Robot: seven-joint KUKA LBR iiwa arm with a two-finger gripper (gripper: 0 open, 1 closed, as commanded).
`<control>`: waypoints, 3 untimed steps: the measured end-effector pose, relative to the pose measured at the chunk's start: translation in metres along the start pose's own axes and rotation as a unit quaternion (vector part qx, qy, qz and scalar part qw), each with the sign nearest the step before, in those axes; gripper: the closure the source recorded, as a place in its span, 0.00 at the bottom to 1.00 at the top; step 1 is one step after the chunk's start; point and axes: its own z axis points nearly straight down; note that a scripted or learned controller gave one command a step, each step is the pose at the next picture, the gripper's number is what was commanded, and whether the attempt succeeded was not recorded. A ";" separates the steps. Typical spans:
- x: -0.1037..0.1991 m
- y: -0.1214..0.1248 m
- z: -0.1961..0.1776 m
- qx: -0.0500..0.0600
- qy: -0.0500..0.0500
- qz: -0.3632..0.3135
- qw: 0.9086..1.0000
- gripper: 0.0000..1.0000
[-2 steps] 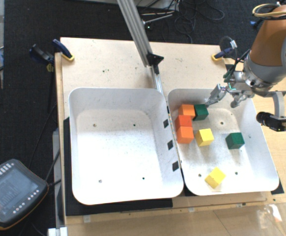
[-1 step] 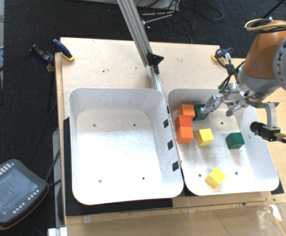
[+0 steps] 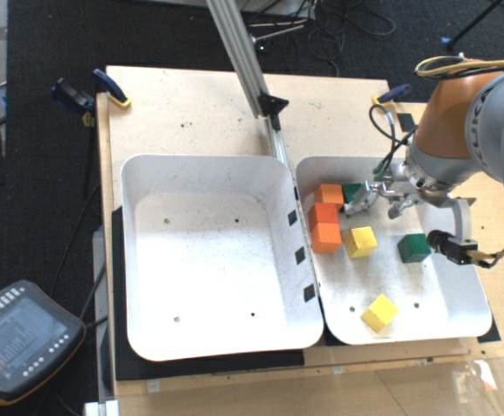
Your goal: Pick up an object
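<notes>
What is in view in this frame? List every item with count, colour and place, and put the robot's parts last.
bins: 2, white, side by side on the bench.
orange blocks: 3, stacked close along the right bin's left wall.
yellow blocks: 2, right bin; one mid-bin, one near the front.
green blocks: 2, right bin; one right of centre, one darker beside the orange blocks at the back.
clamps: 2, blue and yellow, at the bench's back corners.
metal rail: 1, silver, slanting down between the bins.
pendant: 1, grey, lower left on the floor.
arm: 1, grey and orange, reaching from the right.
gripper: 1, over the right bin's back.
</notes>
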 end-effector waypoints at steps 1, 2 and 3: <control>0.001 -0.001 0.036 0.000 0.000 0.000 1.000 0.00; 0.000 0.001 0.023 -0.003 -0.001 0.000 1.000 1.00; -0.006 0.005 -0.039 -0.006 -0.001 0.000 1.000 1.00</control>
